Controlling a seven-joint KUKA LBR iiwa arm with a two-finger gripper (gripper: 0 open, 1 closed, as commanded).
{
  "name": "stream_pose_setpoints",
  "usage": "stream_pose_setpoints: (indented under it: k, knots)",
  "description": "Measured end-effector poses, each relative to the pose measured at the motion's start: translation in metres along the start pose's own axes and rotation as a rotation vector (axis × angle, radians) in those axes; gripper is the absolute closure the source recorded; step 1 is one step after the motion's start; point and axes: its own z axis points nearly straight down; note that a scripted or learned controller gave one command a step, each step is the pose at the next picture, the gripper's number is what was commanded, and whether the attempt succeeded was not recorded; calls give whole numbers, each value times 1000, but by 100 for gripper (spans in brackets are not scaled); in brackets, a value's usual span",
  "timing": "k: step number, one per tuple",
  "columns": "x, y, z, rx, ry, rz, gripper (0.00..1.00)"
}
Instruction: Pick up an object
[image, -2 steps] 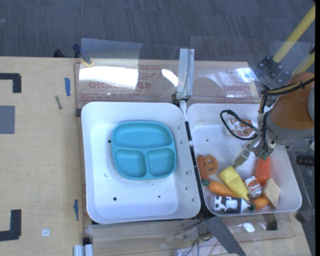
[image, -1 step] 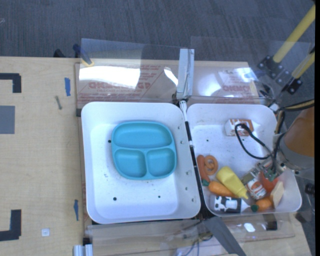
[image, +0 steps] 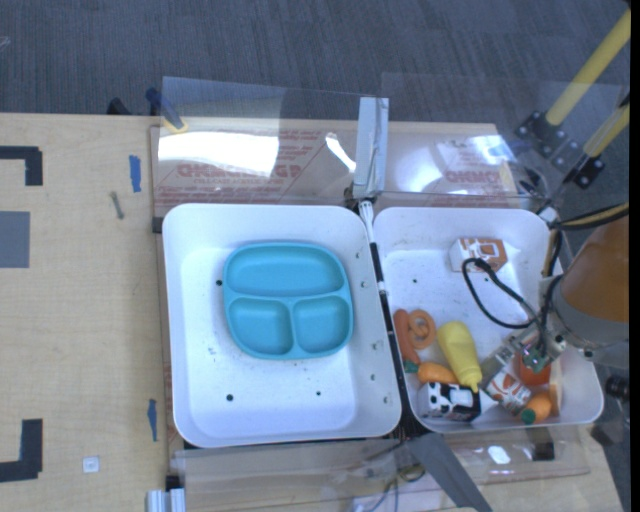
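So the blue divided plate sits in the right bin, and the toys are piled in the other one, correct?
Not quite. The camera view shows the blue divided plate in the left bin, not the right one. The toys are piled in the other one, the right bin.

Grey arm (image: 596, 285) with orange band entering from right, wrist angled down, gripper (image: 527, 358) apparently lowered

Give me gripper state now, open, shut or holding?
Gripper: low in the right bin among the toys; cannot be told whether it is open, shut or holding anything.
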Motion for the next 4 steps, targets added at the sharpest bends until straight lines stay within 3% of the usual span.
stream_pose_setpoints:
  k: [1,2,3,4]
  knots:
    - [46,32,-1,3,-5,-272,0]
    - [52,39,-3,-2,-17,-361,0]
    - [-9,115,2,4,2,-402,0]
    - [-30,175,4,5,6,-518,0]
